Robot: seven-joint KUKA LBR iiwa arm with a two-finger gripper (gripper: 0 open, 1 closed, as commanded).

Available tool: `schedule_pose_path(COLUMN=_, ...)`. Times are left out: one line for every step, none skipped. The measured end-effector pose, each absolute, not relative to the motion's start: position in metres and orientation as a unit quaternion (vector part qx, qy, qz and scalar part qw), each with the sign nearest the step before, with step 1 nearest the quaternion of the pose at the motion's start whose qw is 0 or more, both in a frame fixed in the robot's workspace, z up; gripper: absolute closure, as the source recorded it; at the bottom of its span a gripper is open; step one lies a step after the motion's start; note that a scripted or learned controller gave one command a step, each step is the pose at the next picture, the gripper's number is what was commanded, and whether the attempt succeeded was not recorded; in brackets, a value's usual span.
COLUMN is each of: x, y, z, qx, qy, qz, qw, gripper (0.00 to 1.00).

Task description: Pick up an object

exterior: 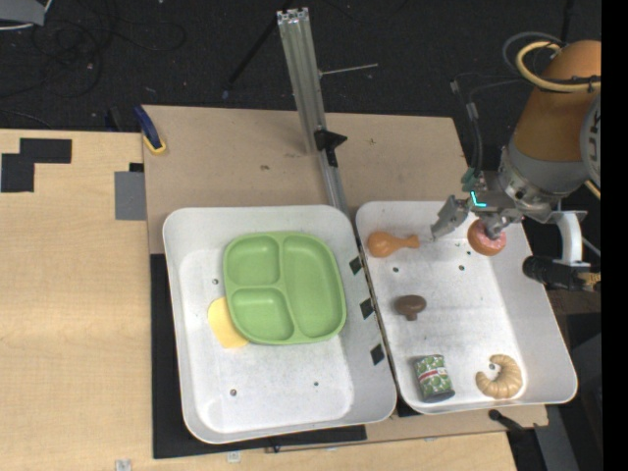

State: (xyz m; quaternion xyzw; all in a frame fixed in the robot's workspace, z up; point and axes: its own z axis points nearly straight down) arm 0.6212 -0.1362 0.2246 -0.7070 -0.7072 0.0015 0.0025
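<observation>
Camera view from above puts my gripper [471, 219] low in the right white bin's [535, 307] far corner, its jaws spread apart, one finger touching the small round red-orange ball [487, 237]. I judge this the approach step; next I must centre over the ball, then close.

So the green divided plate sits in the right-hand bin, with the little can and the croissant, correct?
Not quite. The camera view shows the green divided plate in the left bin. The little can and the croissant are in the right bin.
</observation>
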Motion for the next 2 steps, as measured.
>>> schedule_pose_path(x=0.622, y=-0.136, z=0.226, qx=-0.707, qy=-0.707, qz=0.0006, qw=0.001, gripper=0.0)
schedule_pose_path(x=0.613, y=-0.13, z=0.176, qx=-0.707, qy=-0.707, qz=0.0025, qw=0.003, gripper=0.0)
